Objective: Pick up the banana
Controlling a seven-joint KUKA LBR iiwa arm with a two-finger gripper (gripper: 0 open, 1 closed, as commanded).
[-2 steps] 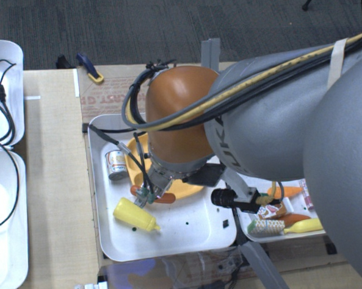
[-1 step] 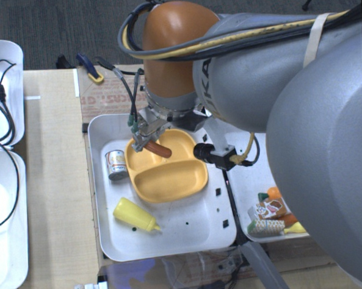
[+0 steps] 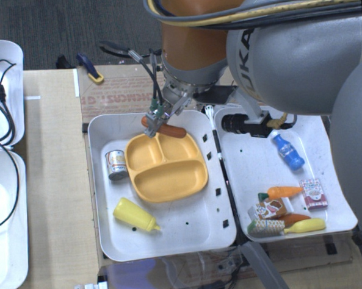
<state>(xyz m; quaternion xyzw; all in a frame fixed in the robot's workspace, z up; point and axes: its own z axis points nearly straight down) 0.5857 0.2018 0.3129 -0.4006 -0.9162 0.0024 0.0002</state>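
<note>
The banana (image 3: 306,226) is yellow and lies flat near the front edge of the right bin (image 3: 255,161). It sits just below a pile of small toy foods. My gripper (image 3: 152,128) is far from it, over the back of the left bin (image 3: 104,194). The gripper's tip comes down on a reddish sausage (image 3: 173,131) at the back rim of a yellow divided plate (image 3: 166,168). The big grey arm with its orange band covers the upper right of the view.
In the left bin, a small can (image 3: 115,164) stands left of the plate and a yellow squeeze bottle (image 3: 135,214) lies in front of it. The right bin also holds a blue bottle (image 3: 288,152), a carrot (image 3: 284,191) and a red-and-white carton (image 3: 313,193).
</note>
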